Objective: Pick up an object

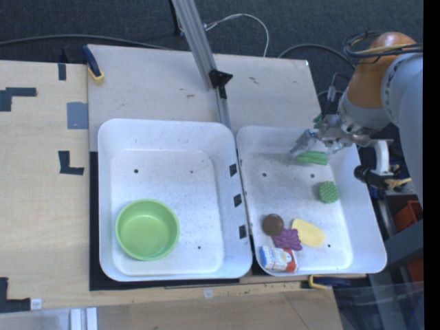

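Note:
My gripper (302, 147) hangs low over the far part of the right bin (357, 249), coming in from the right. A flat green oblong piece (311, 158) lies on the bin floor just under and in front of it, touching or nearly touching the tip. Nearer the front sit a knobbly green ball (328, 192), a brown round object (273, 223), a purple grape-like cluster (287, 239), a yellow piece (309, 233) and a small white, red and blue carton (278, 258).
The left bin (165, 133) holds a green bowl (147, 229) at its front left. A grey slanted pole (199, 40) crosses the bench behind the bins. Cables run along the back right near the arm (375, 81).

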`<action>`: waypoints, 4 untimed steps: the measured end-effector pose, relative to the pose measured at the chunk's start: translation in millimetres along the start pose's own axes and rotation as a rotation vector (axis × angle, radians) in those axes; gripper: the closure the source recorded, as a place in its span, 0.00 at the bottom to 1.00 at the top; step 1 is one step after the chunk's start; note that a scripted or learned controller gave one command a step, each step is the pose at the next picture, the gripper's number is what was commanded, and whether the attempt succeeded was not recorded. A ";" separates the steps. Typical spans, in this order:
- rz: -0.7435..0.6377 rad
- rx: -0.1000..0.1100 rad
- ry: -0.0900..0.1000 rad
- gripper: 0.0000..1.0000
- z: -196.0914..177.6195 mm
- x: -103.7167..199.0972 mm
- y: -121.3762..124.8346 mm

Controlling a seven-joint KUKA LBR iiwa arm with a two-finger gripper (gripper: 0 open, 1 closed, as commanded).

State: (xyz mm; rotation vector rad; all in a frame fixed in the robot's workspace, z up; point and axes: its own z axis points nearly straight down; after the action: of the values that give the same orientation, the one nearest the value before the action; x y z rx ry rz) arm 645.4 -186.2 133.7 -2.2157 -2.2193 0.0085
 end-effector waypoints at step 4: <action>-0.001 -0.014 -0.002 1.00 -91.4 0.4 7.6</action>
State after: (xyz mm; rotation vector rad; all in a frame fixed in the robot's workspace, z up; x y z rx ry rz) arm 653.8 -185.8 225.1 -2.2227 -2.2285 -0.0053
